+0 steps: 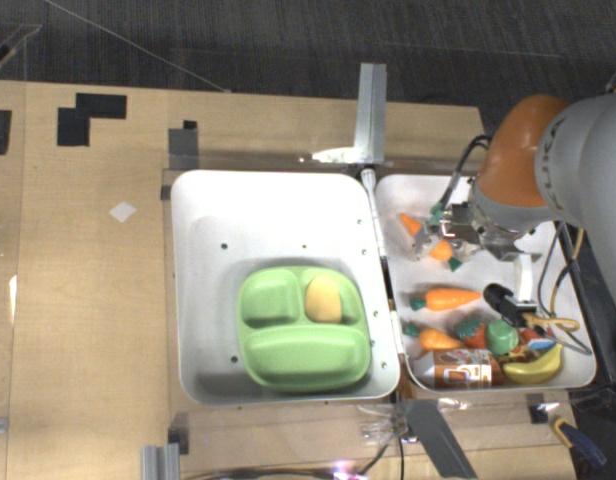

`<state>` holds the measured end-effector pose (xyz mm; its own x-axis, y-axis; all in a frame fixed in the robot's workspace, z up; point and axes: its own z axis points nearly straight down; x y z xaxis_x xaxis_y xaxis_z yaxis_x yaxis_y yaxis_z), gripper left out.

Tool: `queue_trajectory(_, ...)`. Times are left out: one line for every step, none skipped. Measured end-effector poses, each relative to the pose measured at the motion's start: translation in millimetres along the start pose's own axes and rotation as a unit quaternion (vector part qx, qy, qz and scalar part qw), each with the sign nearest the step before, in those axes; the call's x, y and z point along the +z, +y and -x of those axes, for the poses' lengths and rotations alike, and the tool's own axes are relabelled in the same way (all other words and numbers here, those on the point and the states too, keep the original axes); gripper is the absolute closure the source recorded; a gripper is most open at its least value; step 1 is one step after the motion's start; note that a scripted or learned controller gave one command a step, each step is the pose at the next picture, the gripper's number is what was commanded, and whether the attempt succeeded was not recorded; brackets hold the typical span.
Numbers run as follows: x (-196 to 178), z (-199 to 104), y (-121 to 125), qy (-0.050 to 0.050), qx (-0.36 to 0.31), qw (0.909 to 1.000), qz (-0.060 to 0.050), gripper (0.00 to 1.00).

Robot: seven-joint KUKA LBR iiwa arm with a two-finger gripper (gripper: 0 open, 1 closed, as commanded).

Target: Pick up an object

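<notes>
I've got the claw low in the right bin, upper part, right by 2 small orange pieces — can't tell if it's gripping. Rest of the toys — carrot, banana, bottle — sit nearer the front. I'd center on 1 piece, descend straight, squeeze before lifting.

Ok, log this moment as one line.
gripper: low in right bin, over small carrot | grasp: unconfirmed | left bin: green tray with yellow fruit
</notes>
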<state>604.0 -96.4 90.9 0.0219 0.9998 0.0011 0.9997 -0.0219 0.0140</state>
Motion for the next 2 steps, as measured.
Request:
queue_trajectory(-13.4,-3.0,3.5,0.002,-0.001,1.0,0.004,1.0)
queue_trajectory(-95.3,-85.9,20.4,0.0,0.021,0.9998,-0.004,1.0)
